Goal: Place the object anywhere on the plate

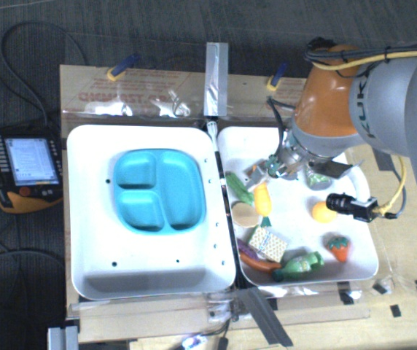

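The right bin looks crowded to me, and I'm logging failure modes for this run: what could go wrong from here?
1. The toys lie packed along the right bin's left side, so the hand may pinch two at once or push its target aside.
2. The blue plate sits in the left bin, across the raised divider; a weakly held piece could drop short of it.

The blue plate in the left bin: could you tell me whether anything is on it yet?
Empty: the blue plate shows three bare compartments.
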Robot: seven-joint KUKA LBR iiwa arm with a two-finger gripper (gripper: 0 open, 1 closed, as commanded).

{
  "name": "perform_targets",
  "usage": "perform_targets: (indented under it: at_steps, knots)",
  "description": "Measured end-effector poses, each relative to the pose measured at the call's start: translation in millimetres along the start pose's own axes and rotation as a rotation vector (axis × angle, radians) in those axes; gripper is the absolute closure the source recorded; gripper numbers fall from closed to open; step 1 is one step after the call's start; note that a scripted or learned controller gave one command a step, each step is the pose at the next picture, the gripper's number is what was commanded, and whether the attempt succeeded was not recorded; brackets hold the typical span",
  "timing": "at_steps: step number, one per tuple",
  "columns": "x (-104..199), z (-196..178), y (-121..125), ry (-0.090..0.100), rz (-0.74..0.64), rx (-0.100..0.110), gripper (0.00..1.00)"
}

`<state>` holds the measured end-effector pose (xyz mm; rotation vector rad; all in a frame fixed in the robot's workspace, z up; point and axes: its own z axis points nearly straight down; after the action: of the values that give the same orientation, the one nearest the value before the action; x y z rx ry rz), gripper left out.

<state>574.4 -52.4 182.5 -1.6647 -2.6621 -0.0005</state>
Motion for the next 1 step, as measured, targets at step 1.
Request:
perform_targets:
  at_steps: [1]
  knots:
    - [36.3, 0.6, 41.7, -0.001, 0.130, 0.003, 1.00]
